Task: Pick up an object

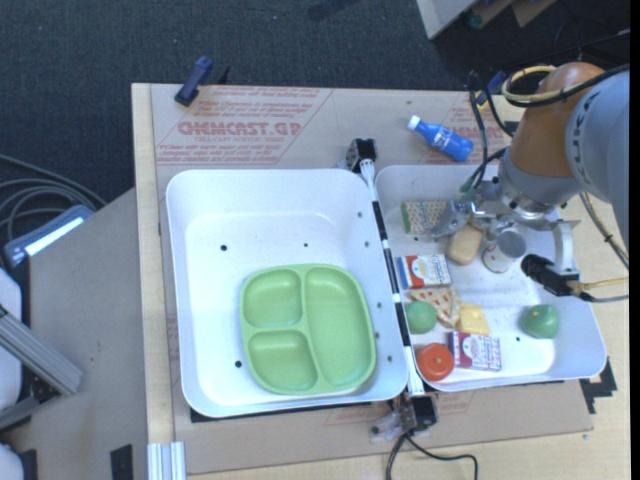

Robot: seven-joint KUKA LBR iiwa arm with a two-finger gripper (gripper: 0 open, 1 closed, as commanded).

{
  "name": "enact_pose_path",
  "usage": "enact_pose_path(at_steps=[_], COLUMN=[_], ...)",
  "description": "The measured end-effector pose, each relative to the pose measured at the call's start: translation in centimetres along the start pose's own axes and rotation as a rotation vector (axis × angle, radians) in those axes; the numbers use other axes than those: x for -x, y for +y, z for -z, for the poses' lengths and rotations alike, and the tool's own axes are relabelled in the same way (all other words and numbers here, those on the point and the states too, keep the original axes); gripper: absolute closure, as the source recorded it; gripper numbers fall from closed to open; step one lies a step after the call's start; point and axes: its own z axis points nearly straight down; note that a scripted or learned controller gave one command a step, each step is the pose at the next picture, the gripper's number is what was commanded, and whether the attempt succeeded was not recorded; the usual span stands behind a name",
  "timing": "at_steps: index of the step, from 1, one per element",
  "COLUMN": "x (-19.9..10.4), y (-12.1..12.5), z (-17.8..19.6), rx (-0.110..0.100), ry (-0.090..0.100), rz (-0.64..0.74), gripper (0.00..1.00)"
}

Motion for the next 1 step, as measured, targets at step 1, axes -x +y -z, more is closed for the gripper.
enact_pose_path(at_steps=[1], x=[0.02], y=[0.06], z=[1.05], rx=[0.002], ry=[-0.001], rz=[-0.001], gripper=[1.0])
